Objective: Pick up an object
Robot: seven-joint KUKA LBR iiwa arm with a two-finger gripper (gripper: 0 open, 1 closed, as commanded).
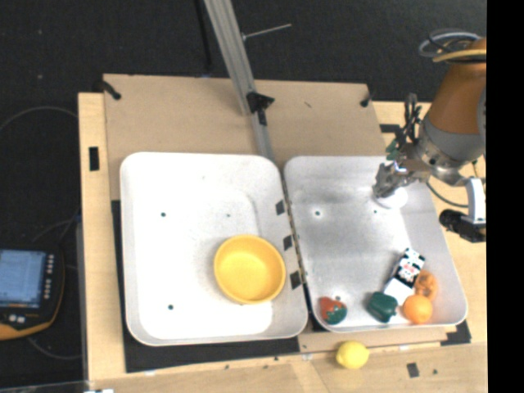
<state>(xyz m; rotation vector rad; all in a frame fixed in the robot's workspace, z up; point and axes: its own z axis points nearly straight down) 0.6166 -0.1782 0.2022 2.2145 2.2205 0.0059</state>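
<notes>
Small objects lay clustered in the near-right corner of the right bin (344,219): red fruit (332,308), green block (381,305), orange (417,309), black-and-white box (407,267).

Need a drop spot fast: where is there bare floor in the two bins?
Left bin: bare everywhere except the yellow bowl at its near right. Right bin: bare middle, between the gripper and the crowded near edge: strawberry, green block, orange.
</notes>
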